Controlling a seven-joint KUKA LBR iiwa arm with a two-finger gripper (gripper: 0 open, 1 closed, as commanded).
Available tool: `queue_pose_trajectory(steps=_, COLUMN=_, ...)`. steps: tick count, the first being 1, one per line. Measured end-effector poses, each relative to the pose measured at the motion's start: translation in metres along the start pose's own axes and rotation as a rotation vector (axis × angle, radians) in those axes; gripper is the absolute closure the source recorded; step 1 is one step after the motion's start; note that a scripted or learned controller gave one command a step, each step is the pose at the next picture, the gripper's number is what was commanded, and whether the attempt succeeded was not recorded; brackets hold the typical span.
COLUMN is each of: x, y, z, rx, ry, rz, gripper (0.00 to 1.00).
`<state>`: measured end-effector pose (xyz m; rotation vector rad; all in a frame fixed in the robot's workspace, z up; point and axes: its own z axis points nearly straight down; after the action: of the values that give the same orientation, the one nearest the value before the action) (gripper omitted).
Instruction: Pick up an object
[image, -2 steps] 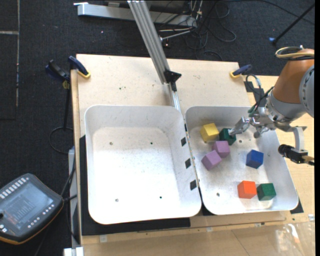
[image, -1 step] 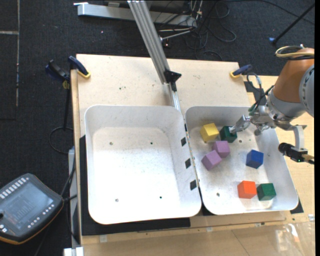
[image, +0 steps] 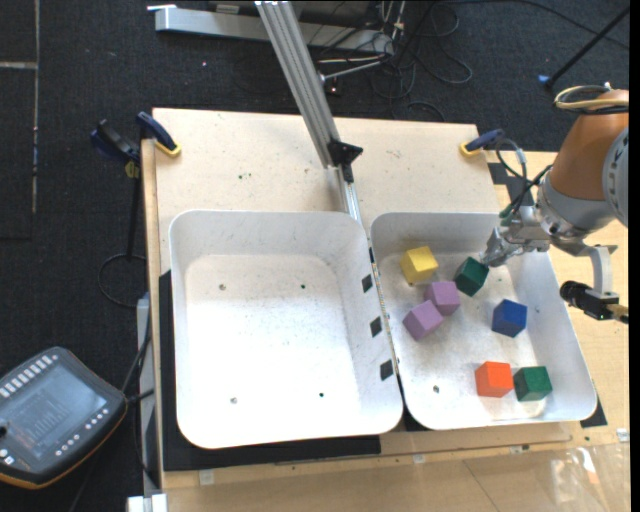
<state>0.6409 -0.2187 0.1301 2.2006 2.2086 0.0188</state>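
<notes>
Teal cube touches gripper tip.

Bench surroundings, seen from above

A grey teach pendant lies on the dark floor at lower left; blue-and-yellow clamps grip the bench's far corners; a slanted metal strut crosses above, near tangled black cables.

Seven small blocks lie in the right bin. A yellow block sits farthest back, with a dark green block just right of it, tilted on edge. Two purple blocks touch near the middle. A blue block lies to their right. An orange block and a green block rest side by side at the near edge.
</notes>
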Motion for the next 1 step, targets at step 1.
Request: queue_pose_trajectory(steps=1, x=0.0048, y=-0.0046, z=-0.0495, rx=0.019, ry=0.006, rz=0.001, gripper=1.0)
